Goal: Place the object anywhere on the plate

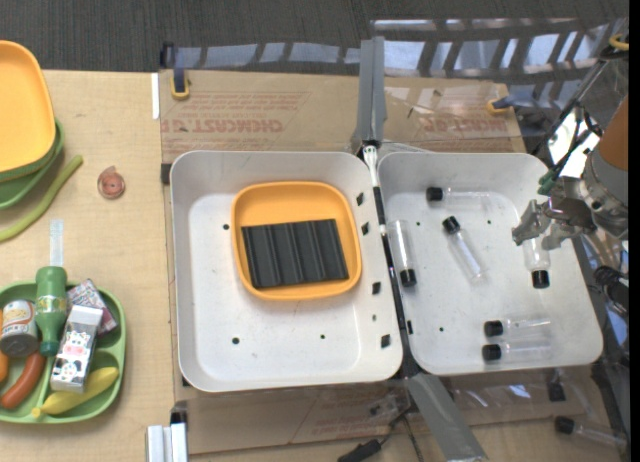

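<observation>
While both white bins are sitting side by side across the middle of the frame, the left bin [200, 330] is carrying the orange plate [296, 202], which is bearing a dark ribbed slab [296, 253] but none of the vials. The right bin [480, 355] is holding the clear vials with black caps: one lying at a slant near its middle [462, 245], one along its left wall [401, 252], one near its upper edge [455, 193], and a pair at its lower right [518, 339].

At the right edge of the frame the gripper [541, 233] is hanging over the right bin's right side, and a vial [540, 260] is standing upright just below it, black cap downward. Whether the fingers are closing on that vial or merely poised above it, I cannot tell; the view is too small there.

Judging from this, the task is barely begun: a pick is perhaps under way, and the carry across to the plate and the release are remaining.
</observation>
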Available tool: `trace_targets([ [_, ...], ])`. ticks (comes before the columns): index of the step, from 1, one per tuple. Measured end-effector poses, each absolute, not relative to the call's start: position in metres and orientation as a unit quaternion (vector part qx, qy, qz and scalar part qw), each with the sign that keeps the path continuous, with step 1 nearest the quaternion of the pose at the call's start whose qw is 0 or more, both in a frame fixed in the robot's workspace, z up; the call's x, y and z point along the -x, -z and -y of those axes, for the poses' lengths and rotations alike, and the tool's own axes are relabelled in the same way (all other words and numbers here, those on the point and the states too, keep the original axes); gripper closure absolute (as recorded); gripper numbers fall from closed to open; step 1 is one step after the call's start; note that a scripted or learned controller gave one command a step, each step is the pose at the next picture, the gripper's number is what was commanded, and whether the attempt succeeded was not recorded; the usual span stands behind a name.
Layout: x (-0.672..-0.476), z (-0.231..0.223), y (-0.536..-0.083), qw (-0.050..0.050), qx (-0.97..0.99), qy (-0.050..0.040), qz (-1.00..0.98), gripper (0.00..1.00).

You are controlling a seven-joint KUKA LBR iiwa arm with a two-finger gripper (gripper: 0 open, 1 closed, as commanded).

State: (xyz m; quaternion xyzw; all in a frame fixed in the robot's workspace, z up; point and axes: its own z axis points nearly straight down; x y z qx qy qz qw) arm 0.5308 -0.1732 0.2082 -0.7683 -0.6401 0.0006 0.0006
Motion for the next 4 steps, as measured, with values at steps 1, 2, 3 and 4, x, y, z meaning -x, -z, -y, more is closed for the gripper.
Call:
trace_targets([
  [1,-0.583,0.185,-0.263,-0.001,0.681,-0.0011,0.732,1.00],
  [2,-0.652,0.223,-0.296,-0.001,0.642,-0.0010,0.766,1.00],
  [3,-0.660,0.222,-0.363,-0.002,0.529,-0.0006,0.848,1.00],
  [4,-0.660,0.222,-0.441,-0.001,0.441,-0.0005,0.897,1.00],
])
